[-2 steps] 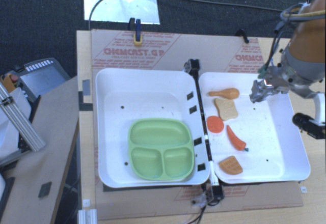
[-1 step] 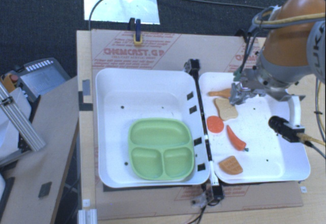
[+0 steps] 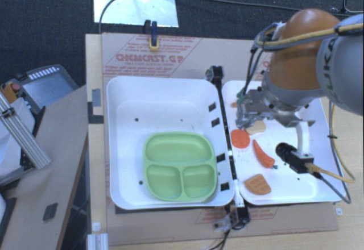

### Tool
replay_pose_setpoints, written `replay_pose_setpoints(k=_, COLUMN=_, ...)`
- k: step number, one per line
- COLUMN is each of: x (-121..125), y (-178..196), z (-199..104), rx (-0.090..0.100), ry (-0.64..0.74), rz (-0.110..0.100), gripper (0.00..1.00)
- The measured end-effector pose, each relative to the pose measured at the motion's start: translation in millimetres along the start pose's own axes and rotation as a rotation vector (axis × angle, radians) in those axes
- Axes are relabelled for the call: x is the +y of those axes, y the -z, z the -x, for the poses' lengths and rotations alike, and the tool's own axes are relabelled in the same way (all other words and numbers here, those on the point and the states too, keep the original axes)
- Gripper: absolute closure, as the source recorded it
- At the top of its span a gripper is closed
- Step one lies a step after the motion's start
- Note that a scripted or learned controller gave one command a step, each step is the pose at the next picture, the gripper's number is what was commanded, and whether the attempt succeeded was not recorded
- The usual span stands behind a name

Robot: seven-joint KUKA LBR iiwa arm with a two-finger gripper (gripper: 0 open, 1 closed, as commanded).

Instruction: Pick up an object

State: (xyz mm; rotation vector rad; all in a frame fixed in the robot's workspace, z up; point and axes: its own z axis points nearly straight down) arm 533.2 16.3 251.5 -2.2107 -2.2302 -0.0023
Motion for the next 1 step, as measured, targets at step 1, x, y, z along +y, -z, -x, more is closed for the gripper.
replay_pose_setpoints(k=1, x=-20.2, y=-10.4, z=-51.8, rx=0.0, ry=0.001, rz=-0.001, gripper=1.0)
